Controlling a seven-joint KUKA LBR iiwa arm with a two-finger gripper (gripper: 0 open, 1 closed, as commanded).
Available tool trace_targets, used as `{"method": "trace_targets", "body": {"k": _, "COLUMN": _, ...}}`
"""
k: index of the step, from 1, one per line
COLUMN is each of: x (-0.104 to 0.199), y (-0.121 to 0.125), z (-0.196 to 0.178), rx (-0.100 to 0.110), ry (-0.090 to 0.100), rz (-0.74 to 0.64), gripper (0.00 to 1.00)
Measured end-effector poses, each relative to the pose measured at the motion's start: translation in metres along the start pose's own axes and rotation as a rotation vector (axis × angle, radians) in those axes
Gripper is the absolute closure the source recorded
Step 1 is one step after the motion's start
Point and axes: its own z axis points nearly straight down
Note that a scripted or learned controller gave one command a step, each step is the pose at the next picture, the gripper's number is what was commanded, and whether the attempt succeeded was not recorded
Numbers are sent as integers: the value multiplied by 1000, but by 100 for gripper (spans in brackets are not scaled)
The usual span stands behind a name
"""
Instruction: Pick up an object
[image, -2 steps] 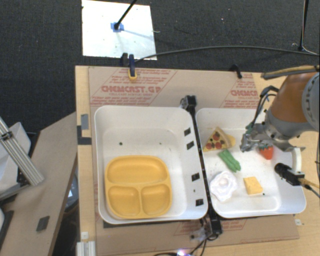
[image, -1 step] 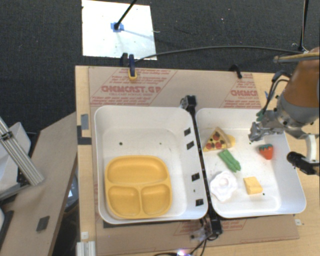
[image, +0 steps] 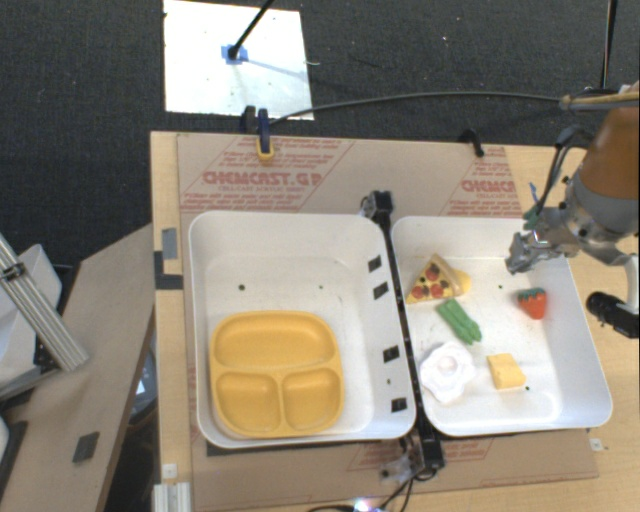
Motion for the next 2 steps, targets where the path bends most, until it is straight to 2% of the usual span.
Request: {"method": "trace_targets", "body": {"k": 2, "x": 115, "y": 7, "z": 15, "rx": 3, "ry": 3, "rz": -5, "gripper": 100}}
